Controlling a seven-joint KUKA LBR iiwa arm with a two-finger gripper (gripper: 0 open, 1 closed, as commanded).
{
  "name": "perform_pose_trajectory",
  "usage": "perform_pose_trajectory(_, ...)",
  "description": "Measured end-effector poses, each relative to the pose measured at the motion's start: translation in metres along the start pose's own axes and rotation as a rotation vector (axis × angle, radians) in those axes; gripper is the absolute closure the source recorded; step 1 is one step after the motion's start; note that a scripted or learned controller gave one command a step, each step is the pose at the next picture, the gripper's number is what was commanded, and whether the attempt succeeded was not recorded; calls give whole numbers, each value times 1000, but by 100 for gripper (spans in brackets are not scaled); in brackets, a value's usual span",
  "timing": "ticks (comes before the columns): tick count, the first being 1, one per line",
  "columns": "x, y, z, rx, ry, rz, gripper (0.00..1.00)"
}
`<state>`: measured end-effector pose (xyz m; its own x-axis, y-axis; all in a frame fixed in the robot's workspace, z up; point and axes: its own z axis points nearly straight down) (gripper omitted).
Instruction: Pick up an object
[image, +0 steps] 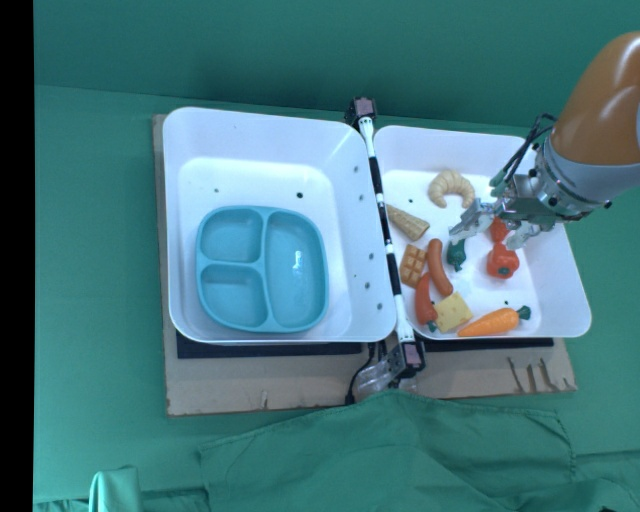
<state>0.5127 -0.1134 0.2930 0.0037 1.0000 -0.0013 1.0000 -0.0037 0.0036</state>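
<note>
My gripper (496, 226) hovers over the right bin (560, 290), fingers open and spread. One fingertip (468, 223) is to the left and the other to the right of the top of a red toy pepper (502, 260), which lies on the bin floor. I cannot tell whether the fingers touch it. Around it lie a croissant (452, 186), a small dark green piece (457, 253), a sausage (439, 266), a waffle (414, 265), a yellow cheese block (453, 312) and an orange carrot (492, 322).
A tan cone-shaped wedge (406, 221) and a red chili (425, 300) lie by the divider between the bins. The left bin (250, 160) holds a blue divided plate (262, 268). Green cloth surrounds the bench.
</note>
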Motion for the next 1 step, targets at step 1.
perform_pose_trajectory(1, -61, 86, -1, -7, -5, 2, 0)
